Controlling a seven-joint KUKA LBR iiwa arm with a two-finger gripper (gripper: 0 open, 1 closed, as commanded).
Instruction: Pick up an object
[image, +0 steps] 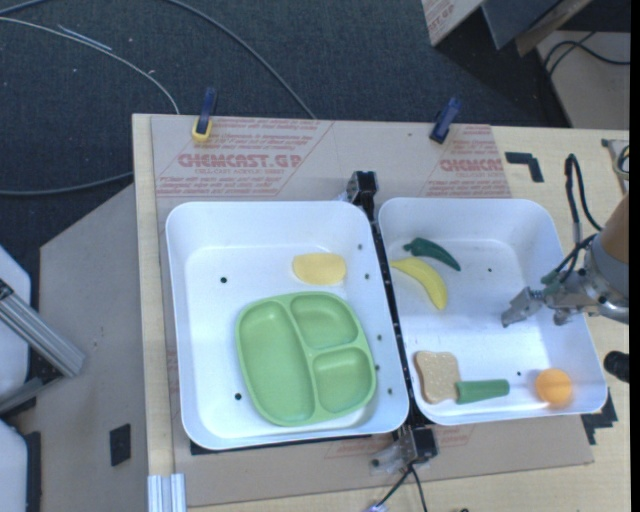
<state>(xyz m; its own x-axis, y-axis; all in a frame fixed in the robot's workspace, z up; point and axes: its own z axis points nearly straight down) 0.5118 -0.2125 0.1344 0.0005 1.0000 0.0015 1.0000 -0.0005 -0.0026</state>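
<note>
- Right now the gripper (540, 307) hangs over the right bin (520, 215), near its right wall, fingers spread apart with nothing between them.
- Nearest to it lie an orange ball (554, 387) in the bin's lower right corner and a banana (425, 281) to its left.
- A dark green pepper (432, 251) lies just above the banana.
- A bread slice (436, 375) touches a green cylinder (482, 390) along the bottom edge.
- Left bin (200, 235): a green divided plate (305, 355) and a pale yellow piece (319, 267).
</note>
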